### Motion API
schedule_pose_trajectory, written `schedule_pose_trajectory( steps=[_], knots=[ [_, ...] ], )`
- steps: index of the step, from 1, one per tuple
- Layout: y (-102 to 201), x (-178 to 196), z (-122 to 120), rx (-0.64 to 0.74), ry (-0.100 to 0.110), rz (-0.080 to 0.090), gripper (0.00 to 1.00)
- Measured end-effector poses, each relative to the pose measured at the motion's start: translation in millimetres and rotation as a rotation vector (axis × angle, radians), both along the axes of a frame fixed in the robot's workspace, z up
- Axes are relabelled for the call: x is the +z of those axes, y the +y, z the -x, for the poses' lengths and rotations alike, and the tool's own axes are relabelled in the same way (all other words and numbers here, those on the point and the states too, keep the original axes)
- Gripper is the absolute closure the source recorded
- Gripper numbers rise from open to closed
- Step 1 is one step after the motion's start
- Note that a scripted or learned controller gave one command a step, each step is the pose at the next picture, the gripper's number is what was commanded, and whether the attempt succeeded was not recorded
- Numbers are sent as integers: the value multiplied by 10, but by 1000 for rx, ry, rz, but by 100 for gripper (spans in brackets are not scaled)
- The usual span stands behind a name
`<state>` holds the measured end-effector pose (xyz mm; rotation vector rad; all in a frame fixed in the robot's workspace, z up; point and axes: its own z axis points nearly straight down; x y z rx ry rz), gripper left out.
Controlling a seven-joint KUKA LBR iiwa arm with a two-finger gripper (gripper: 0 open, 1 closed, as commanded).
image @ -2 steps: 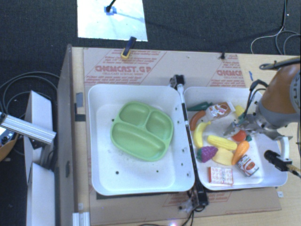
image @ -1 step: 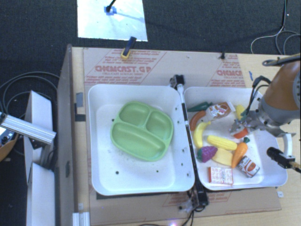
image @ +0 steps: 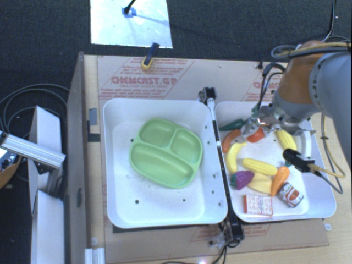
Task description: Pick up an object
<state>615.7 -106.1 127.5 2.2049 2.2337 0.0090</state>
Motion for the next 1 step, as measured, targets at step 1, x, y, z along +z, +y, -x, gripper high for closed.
schedule_pose_trajectory(
  steps=[1],
  knots=[
    [675,912,121,-1,-3,0,100]
  ],
)
